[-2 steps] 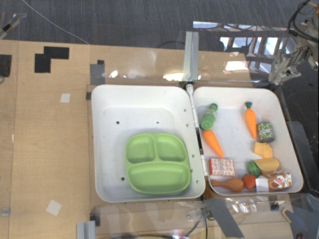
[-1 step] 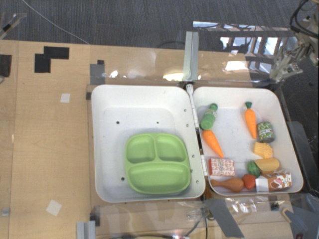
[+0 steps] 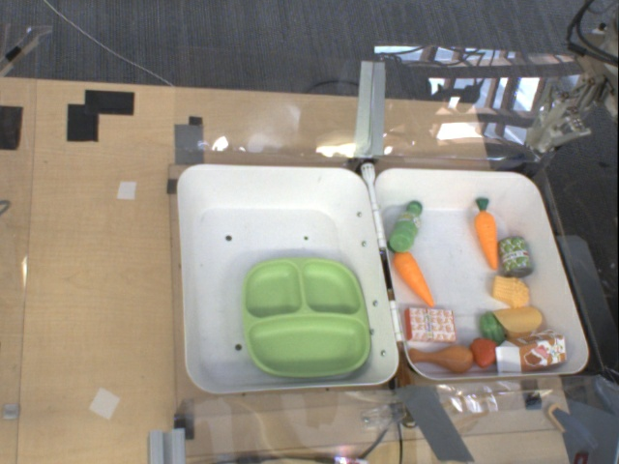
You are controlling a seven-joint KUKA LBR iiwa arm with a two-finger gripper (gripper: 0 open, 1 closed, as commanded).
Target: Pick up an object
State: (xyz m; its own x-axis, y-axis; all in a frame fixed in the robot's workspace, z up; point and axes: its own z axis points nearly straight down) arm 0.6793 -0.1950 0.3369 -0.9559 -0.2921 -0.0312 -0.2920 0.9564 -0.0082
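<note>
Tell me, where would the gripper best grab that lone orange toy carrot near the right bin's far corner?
Probably across the thick upper half of the orange toy carrot with the green top, coming straight down from above. It lies flat, lengthwise along the right white bin, tapering toward the near end, with bare floor on its left and the green patterned can close beside its tip.

Plate (image 3: 307, 317) in left bin (image 3: 208, 201) — right: toys (image 3: 413, 276)

Green plate (image 3: 307, 317) in left bin (image 3: 208, 211), toy food (image 3: 413, 275) in right bin (image 3: 440, 193).

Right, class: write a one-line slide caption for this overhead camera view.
Green divided plate in left bin; toy foods, including two carrots, in right bin.
</note>
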